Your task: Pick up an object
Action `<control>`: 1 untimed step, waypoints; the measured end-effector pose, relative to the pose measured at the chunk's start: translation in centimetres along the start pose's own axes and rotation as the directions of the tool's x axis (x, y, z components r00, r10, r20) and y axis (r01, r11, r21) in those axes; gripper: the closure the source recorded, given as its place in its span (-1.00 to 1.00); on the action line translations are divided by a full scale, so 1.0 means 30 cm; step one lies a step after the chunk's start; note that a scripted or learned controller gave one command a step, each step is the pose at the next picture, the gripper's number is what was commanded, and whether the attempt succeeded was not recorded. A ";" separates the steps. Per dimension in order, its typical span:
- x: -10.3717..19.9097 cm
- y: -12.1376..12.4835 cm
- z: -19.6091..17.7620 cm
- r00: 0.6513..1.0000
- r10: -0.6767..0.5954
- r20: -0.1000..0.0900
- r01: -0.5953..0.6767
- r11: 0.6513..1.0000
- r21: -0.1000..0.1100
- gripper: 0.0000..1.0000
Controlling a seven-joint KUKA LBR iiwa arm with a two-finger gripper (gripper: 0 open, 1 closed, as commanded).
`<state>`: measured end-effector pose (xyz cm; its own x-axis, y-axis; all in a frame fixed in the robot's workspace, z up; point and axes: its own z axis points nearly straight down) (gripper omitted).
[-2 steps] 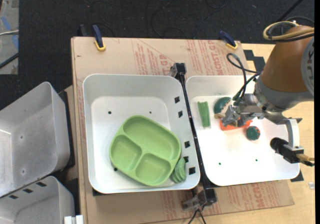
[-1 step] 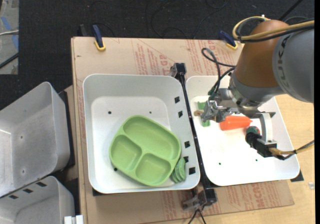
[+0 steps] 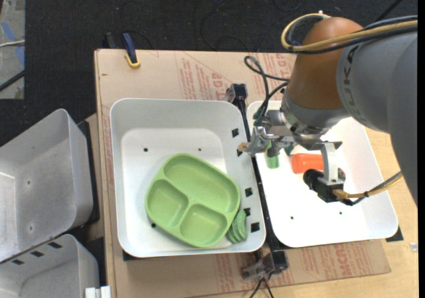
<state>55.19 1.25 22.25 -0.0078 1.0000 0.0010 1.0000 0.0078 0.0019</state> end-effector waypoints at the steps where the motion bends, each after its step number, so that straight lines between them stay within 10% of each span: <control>1: 0.199 0.068 -0.004 1.000 0.001 0.000 -0.001 1.000 0.000 1.00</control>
